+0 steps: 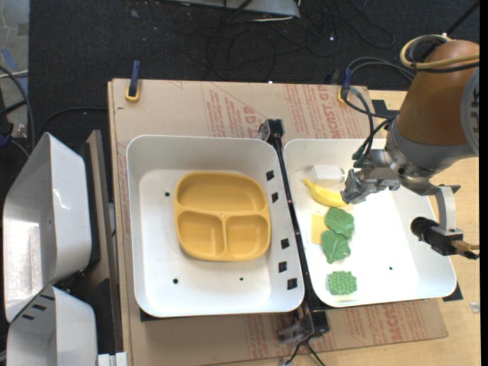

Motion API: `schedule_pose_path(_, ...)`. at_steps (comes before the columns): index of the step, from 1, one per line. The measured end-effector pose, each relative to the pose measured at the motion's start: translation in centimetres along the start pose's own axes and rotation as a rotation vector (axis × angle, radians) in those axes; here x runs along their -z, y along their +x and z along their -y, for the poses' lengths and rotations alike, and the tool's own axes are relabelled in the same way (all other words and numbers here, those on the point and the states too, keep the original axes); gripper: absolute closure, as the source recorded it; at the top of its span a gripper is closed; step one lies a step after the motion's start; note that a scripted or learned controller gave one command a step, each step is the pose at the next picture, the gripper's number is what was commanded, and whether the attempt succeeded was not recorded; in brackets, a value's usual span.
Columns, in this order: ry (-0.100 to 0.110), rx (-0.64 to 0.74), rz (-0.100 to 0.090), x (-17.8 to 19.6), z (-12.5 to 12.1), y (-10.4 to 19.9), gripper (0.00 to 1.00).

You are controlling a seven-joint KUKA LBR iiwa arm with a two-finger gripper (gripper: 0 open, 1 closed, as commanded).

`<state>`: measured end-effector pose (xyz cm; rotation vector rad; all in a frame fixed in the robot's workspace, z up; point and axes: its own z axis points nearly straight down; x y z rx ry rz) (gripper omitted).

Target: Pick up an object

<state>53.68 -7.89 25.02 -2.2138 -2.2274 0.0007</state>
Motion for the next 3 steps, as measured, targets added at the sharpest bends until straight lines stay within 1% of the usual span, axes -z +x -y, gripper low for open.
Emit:
schedule_pose_path(1, -0.001, 0.003, -0.001, 0.6, 0.1, 5.1, 1.00)
schedule_pose_path(2, 0.000, 0.000, 0.000, -0.3, 0.6, 11.2, 1.00)
schedule_pose_path(3, 0.001, 0.002, 0.000, -1.3, 1.6, 16.5, 1.00)
